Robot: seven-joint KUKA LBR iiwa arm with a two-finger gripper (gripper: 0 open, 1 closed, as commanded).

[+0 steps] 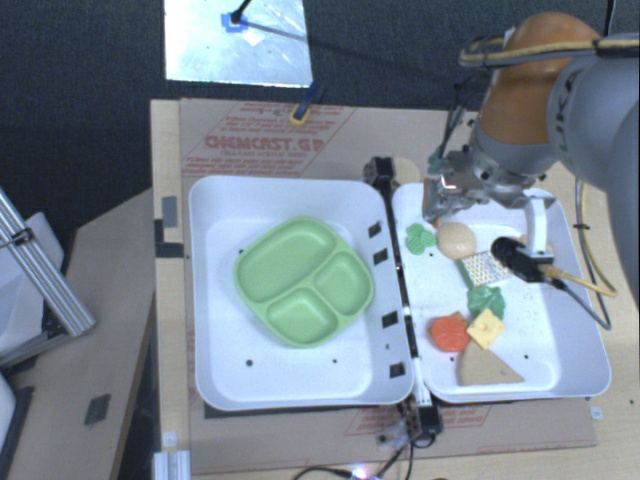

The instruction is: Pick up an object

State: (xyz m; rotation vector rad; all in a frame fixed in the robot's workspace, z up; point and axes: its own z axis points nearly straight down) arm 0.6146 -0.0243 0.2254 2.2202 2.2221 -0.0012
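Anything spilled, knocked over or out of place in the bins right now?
Nothing stands out. The green divided plate lies flat in the left bin; the small toy foods all sit inside the right bin.

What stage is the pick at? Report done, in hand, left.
Done: the gripper is down at the far end of the right white bin, beside the small green leafy toy and the beige egg-shaped toy. In hand: nothing visibly held. Left: grasping and lifting one object.

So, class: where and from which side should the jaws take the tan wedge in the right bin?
Across the tan wedge near its wide base, from straight above: it lies flat, its lower side is free, while the yellow block crowds its upper tip.
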